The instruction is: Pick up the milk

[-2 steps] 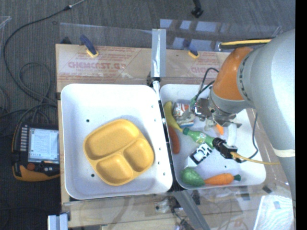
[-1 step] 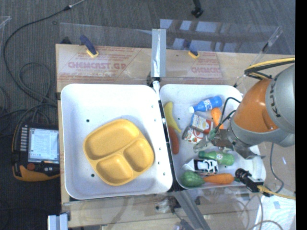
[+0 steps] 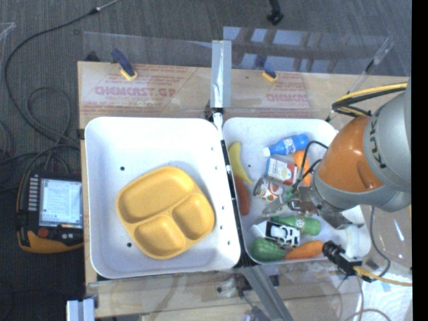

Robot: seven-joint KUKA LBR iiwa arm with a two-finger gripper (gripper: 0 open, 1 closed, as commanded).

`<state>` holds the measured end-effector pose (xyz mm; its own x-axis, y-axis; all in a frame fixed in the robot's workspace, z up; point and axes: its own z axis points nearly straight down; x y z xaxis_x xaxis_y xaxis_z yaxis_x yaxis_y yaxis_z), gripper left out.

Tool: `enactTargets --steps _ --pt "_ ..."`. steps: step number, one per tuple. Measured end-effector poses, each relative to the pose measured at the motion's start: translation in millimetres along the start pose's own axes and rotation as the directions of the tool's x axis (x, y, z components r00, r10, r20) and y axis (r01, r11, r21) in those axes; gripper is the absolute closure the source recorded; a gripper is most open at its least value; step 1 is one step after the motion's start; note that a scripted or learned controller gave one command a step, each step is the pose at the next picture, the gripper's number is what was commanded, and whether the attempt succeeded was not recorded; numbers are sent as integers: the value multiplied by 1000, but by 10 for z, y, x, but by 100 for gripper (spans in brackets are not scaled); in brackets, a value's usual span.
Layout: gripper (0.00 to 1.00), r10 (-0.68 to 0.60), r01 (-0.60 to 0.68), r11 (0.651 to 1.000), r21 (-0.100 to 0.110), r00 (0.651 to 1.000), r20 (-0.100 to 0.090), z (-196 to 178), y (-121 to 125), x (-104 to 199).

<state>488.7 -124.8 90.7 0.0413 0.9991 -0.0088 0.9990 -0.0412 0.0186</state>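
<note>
The milk (image 3: 279, 170) is a small white carton with red and green print. It lies in the right bin (image 3: 249, 134), just below a blue-capped bottle (image 3: 291, 144). My gripper (image 3: 294, 202) hangs low over the middle of that bin, a little below and to the right of the carton. It sits under the orange wrist band (image 3: 348, 166). Nothing visibly sits in the gripper, and the wrist hides the bin's right side.
Also in the right bin are a banana (image 3: 237, 162), a red-and-white can (image 3: 267, 190), a red piece (image 3: 242, 199), a green cucumber (image 3: 301, 225), a black-and-white box (image 3: 282, 233), a green vegetable (image 3: 266, 249) and a carrot (image 3: 307, 249). A yellow divided plate (image 3: 167, 209) fills the left bin (image 3: 107, 139).
</note>
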Motion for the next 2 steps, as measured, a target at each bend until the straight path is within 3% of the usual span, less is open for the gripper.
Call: enactTargets --steps 1,2 --pt "100 1 -1 1000 -1 1000 -2 -98 10 2" --pt "0 0 0 1000 -1 1000 -2 -98 8 3"
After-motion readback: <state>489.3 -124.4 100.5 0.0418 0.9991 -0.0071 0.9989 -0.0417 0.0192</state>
